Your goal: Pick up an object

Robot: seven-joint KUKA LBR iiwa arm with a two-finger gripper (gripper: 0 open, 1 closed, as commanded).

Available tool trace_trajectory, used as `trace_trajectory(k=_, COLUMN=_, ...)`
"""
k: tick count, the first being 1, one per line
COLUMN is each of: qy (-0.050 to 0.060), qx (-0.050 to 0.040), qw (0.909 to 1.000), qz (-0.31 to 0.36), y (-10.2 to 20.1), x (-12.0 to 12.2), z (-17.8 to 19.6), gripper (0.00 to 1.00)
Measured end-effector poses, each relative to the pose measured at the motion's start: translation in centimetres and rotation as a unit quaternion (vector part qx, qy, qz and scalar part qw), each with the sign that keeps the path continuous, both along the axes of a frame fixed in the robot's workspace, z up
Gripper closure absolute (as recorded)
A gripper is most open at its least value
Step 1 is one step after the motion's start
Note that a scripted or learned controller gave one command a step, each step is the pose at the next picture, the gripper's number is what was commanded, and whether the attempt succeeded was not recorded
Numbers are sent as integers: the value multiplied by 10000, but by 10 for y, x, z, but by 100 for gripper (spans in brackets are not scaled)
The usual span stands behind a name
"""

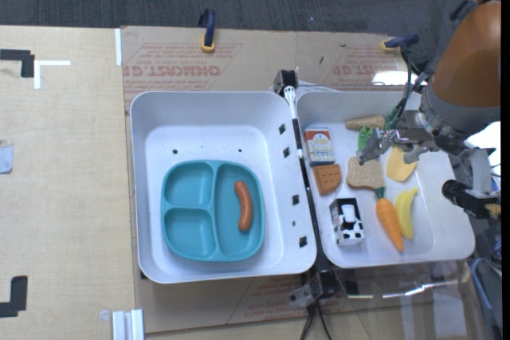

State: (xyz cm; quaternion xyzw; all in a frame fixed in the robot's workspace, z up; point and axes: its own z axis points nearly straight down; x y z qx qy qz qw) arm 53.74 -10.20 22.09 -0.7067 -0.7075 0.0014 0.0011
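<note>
Pincer (385,141): over the right bin (446,247), at the end of the grey arm (470,60) with the orange band. Open or closed: cannot be told, tip blurred against the clutter.

Nothing seen clamped; all pickable goods lying in the bin.

- Green piece (366,139): just left of pincer, touching or nearly so.
- Bread slice (366,174): just below pincer, flat.
- Yellow wedge (401,165): just below and right of pincer.
- Tan piece (365,123): just above and left of pincer.
- Red-and-white carton (319,146): left of pincer, near the bin's left wall.
- Brown cracker (327,177): below and left of pincer, beside the bread slice.
- Carrot (390,223) and banana (407,211): side by side, well below pincer.
- Black-and-white cow-patterned item (347,221): below and left of pincer.
- Teal divided plate (187,231) with sausage (245,205): in the left bin (151,171), far left of pincer.
</note>
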Motion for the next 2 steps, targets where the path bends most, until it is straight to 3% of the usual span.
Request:
trace_trajectory(k=1, qy=-13, qx=1, qw=9997, qz=226, y=-65, x=-13, z=-130, gripper=0)
trace_trajectory(k=2, qy=-1, qx=10, qw=9986, qz=-527, y=-57, x=-42, z=-130, gripper=0)
